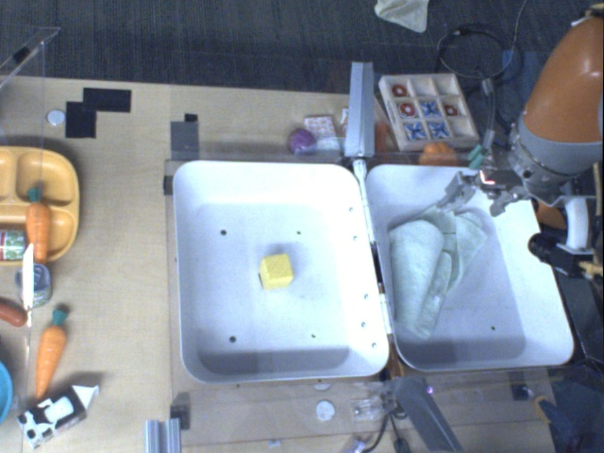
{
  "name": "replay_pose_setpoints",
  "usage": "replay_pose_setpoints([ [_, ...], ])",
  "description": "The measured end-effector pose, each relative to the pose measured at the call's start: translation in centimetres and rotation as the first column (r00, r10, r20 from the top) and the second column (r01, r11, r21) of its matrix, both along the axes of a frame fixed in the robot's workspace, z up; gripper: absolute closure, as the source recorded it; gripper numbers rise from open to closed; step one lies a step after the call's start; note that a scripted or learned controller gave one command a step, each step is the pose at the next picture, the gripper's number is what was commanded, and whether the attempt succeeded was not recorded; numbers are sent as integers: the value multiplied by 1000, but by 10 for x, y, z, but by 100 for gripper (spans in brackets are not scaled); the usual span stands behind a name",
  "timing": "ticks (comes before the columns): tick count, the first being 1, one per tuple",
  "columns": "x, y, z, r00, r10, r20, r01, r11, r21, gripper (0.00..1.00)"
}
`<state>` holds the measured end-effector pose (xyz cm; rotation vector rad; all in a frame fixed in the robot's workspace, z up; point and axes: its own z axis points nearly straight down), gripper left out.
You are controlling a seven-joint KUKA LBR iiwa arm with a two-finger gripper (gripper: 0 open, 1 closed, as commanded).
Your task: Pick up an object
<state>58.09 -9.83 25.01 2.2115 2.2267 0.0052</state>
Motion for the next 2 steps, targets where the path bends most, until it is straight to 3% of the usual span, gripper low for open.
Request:
replay_pose_setpoints([
  [1, -10, -45, -93, 992, 125, -1, -125, 992, -1, 0],
  [2, -18, -36, -157, 971, 240, 15, -240, 971, -7, 0],
])
